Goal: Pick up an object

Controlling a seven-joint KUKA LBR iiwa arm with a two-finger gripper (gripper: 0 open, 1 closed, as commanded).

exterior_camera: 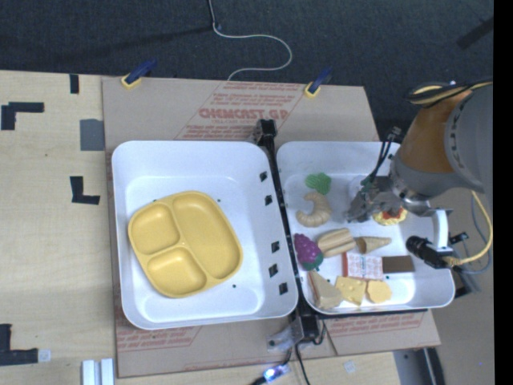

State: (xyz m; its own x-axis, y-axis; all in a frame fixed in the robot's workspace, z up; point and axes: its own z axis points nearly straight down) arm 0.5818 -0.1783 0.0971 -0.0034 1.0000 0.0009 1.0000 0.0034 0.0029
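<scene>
The gripper [367, 205] hangs low in the right bin [425, 299], at three o'clock from the croissant [314, 208]. Whether it is open or closed, I cannot tell. The yellow tray [185, 243] lies in the left bin [144, 155].

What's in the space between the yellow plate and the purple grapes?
In the camera view, bare white floor of the left bin, then the two bins' touching walls with black clips, lie between the yellow plate and the purple grapes.

Yellow tray [185, 243] (three-part, seemingly) in left bin [136, 167]
</scene>
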